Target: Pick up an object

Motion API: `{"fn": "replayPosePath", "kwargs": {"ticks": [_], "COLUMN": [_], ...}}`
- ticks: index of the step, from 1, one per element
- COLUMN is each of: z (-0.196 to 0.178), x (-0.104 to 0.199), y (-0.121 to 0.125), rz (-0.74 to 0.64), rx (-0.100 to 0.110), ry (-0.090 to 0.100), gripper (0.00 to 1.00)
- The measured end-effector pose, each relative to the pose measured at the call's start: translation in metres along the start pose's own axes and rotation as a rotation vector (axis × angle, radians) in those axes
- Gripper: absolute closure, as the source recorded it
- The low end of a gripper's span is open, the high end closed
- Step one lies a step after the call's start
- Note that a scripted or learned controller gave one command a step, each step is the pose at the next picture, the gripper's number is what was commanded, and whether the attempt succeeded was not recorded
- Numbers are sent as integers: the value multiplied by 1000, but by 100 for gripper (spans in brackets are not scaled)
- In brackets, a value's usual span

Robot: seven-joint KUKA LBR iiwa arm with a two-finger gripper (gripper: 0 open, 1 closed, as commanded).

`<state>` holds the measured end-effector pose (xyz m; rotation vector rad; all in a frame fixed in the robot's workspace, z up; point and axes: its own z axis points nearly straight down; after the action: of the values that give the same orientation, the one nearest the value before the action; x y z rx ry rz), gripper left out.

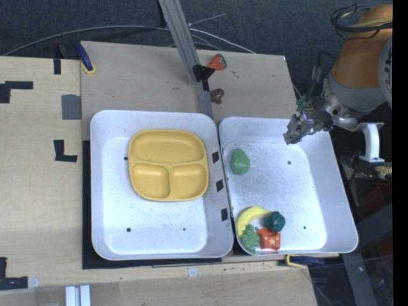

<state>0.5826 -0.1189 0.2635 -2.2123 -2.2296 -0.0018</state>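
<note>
1. Camera view: two shallow white bins are seen side by side on the bench, the left bin [105, 190] bearing a yellow divided plate [169, 164] and the right bin [319, 190] bearing the loose objects.
2. The gripper [297, 131] is seen above the upper edge of the right bin, near its far right corner, at the end of the grey and orange arm [357, 69] that reaches in from the right.
3. Whether the gripper is open or closed cannot be told, since its tip is small and dark against the bin; nothing is seen held in it.
4. A green round object [240, 161] is found alone in the upper left part of the right bin, just beside the wall shared with the left bin.
5. A cluster is found at the near left corner of the right bin: a yellow banana [250, 216], a dark green piece [275, 221], a red piece [269, 240] and a light green piece [249, 238], all touching or nearly so.
6. From the gripper, the green round object lies to the left and somewhat nearer the camera; it is judged the closest candidate, and it stands apart from the others.
7. The cluster lies well apart from the gripper, down and to the left; the banana's long axis curves along the corner.
8. A move leftward and downward is judged to be called for.
</note>
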Motion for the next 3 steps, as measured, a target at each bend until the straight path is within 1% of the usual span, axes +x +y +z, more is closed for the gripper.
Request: {"fn": "replayPosePath", "kwargs": {"ticks": [1, 2, 3], "z": [-3, 13, 14], "x": [54, 99, 160], "y": [6, 9, 19], "rz": [0, 2, 0], "rx": [1, 3, 1], "ry": [0, 0, 0], "gripper": [100, 100, 100]}}
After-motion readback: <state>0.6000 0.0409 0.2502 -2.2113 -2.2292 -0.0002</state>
